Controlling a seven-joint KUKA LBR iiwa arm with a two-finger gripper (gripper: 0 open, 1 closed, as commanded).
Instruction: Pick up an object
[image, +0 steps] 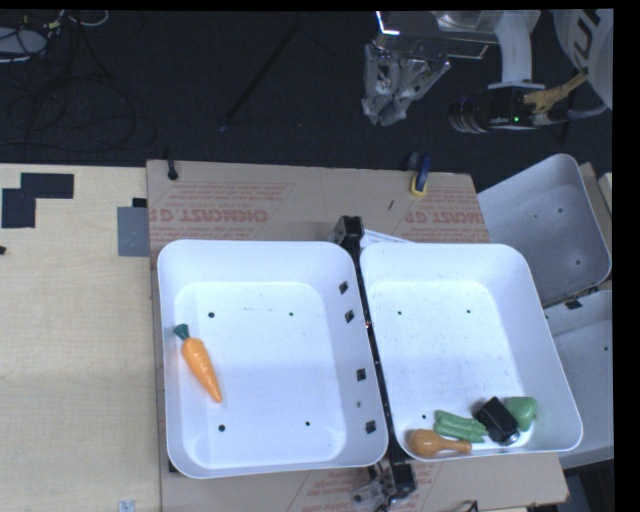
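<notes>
Gripper (393, 95) parked high beyond right bin (540, 300), finger state unclear. Approach step pending; needs descent toward black block (496, 418) at bin's near corner.

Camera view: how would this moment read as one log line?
end effector: raised behind bins | carrot: left bin | green vegetables, black block, tan gourd: right bin, near corner

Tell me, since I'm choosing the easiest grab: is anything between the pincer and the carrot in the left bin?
Nothing visible. The pincer hangs high beyond the bins' far edge, and the carrot lies alone by the left bin's left wall, nothing touching it.
</notes>
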